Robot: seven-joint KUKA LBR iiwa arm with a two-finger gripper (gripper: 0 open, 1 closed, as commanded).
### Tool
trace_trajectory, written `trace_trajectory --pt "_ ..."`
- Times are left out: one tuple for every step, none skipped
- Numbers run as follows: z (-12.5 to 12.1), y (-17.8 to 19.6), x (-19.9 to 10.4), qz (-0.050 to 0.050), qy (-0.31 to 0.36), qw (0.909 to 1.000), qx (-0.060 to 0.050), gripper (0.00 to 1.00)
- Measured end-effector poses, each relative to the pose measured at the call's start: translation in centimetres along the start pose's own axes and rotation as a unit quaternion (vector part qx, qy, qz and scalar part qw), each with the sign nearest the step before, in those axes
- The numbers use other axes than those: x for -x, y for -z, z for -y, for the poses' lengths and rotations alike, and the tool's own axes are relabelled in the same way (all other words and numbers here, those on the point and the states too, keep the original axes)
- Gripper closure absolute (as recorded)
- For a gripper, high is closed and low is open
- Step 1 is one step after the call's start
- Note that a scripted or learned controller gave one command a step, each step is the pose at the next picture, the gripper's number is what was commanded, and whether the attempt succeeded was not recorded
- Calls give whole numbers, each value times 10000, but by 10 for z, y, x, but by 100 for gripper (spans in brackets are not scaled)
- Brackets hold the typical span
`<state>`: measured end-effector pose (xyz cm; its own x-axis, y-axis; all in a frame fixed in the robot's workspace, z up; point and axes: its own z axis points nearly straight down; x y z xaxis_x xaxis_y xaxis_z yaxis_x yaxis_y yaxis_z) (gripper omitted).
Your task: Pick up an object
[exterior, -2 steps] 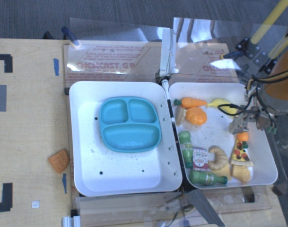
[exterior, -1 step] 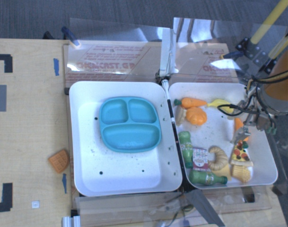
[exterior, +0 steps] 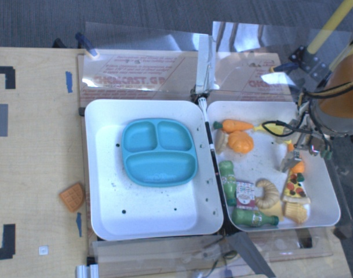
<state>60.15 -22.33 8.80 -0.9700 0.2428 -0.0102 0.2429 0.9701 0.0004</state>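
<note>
You had no single object set for picking; the candidates all lay in the right-hand shallow white bin [exterior: 333, 210]. Nearest the two-finger gripper [exterior: 291, 162] was a toy pizza slice [exterior: 295, 185], orange at its tip with yellow, red and dark toppings, its point just below the fingertips and seemingly touching them, though nothing sat between the fingers and you could not tell from this slant whether the jaws were spread or closed. Below the slice lay a pale yellow bread-like toy [exterior: 297, 211], and to its left a tan curved croissant toy [exterior: 268, 192]. Along the bin's left wall ran a green bottle-shaped toy [exterior: 226, 175], a small white packet with pink print [exterior: 244, 191] whose writing was too small to read, and a dark green bottle lying on its side [exterior: 254, 218]. Toward the far end sat an orange carrot toy [exterior: 236, 125] and a round orange fruit toy [exterior: 241, 143], touching. The left-hand shallow white bin [exterior: 101, 172] held a sky-blue three-compartment plastic plate [exterior: 159, 152]. Red lettering on the clear sheet behind the bins [exterior: 135, 74] was blurred. A tan waffle-like toy [exterior: 72, 196] lay on the wooden bench [exterior: 31, 155].
</note>
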Motion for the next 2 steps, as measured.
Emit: trace_trajectory --pt "-1 15 5 89 8 10000 -6 100" --pt "-1 14 4 78 8 10000 -6 0"
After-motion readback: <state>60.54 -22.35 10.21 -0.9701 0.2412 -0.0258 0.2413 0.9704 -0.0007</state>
